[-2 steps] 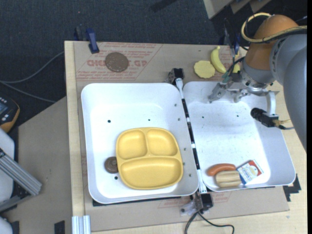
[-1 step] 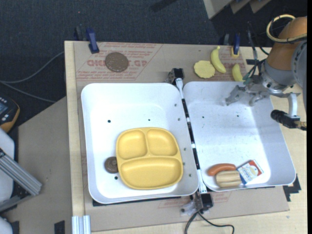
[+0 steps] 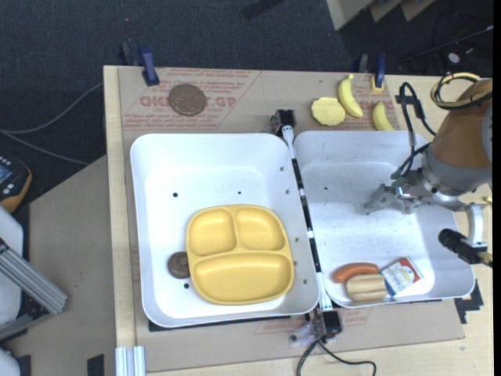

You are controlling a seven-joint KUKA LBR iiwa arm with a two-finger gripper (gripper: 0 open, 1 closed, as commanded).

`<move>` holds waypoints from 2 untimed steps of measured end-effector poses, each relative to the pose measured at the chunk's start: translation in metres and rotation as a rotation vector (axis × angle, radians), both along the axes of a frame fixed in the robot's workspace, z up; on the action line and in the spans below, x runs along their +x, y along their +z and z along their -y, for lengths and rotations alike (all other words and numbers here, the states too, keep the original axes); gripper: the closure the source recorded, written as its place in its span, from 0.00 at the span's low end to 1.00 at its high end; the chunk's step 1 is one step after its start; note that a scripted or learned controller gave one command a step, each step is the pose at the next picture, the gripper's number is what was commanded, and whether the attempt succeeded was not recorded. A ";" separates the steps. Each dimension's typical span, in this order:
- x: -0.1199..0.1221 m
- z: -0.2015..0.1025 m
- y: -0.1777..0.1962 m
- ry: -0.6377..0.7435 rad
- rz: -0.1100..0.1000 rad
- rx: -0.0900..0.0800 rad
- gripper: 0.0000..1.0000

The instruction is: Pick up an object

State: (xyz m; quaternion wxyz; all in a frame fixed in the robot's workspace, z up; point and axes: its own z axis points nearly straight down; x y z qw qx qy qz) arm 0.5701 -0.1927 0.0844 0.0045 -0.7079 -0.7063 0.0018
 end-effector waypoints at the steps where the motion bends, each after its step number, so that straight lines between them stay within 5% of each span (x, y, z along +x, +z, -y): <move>1: -0.055 -0.022 0.000 0.001 0.002 0.000 0.00; 2: 0.101 -0.001 0.002 0.007 0.020 -0.007 0.00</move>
